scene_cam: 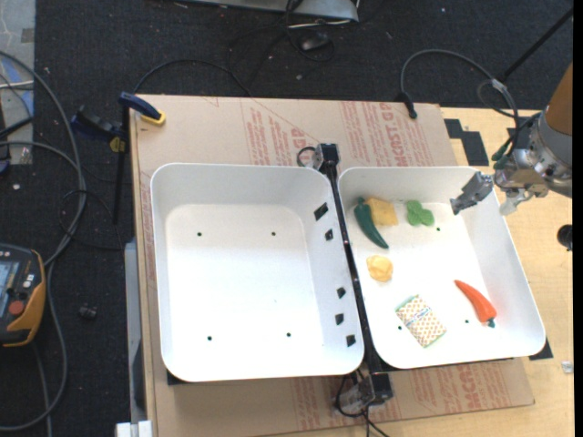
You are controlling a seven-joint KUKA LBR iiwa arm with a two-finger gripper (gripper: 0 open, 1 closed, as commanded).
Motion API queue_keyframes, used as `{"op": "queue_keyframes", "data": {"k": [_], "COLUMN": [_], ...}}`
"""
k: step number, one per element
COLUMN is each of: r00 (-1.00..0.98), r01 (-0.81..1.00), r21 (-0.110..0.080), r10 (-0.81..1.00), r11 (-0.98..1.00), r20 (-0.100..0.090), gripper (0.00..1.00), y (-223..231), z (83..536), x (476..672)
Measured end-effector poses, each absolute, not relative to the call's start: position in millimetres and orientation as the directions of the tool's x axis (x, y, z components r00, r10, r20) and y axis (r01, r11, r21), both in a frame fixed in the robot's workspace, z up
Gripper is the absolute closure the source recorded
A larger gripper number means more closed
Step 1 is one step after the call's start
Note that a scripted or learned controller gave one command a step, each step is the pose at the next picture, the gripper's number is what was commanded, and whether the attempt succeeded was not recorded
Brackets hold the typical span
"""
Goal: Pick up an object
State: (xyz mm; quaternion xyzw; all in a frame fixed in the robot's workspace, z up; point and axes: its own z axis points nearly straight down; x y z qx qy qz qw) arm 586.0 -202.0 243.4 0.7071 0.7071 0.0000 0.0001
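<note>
1. Two white bins sat side by side on the counter (pixel 273 126); the left bin (pixel 237 271) showed bare floor, and the right bin (pixel 515 271) held every loose thing.
2. One arm (pixel 556 126) reached in from the right; its tool (pixel 487 194) hung over the right bin's upper right corner, fingers spread apart with nothing between them.
3. Five things lay to the tool's left and below: a patterned packet (pixel 420 320), a dark green pepper (pixel 371 225), a red chilli (pixel 476 300), a green lump (pixel 419 213) and a yellow lump (pixel 379 267); a yellow block (pixel 385 212) touched the pepper.
4. Nearest was the green lump, just left of the tool; the chilli lay below it, long axis slanting down to the right.
</note>
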Motion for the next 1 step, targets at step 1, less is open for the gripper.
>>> {"op": "queue_keyframes", "data": {"k": [1], "r00": [-0.003], "r01": [1.000], "r21": [-0.010], "r10": [1.000], "r11": [0.003], "r20": [0.003], "gripper": [0.00], "y": [-123.5], "z": [93.4], "x": [582.1]}}
